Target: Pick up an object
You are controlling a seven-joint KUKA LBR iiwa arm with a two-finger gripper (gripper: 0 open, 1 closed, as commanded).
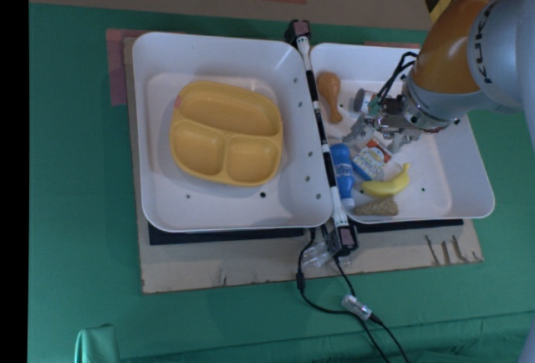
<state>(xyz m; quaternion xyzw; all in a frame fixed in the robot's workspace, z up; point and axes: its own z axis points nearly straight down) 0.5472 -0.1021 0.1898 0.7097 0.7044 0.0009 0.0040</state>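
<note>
The right bin [465, 154] holds a brown toy drumstick [331, 94], a blue bottle [342, 166], a small white and red packet [370, 161], a yellow banana [389, 182] and a tan bar [375, 207]. My gripper [378, 134] hangs low in the middle of this bin. It sits just above the packet, to the right of the drumstick and behind the banana. Nothing shows as held in it.
The left bin [159, 60] carries a yellow divided plate [226, 133]. A black and white divider rail [318, 115] runs between the bins. Cables [351, 303] trail off the bench's front edge. The right bin's right half is bare white floor.
</note>
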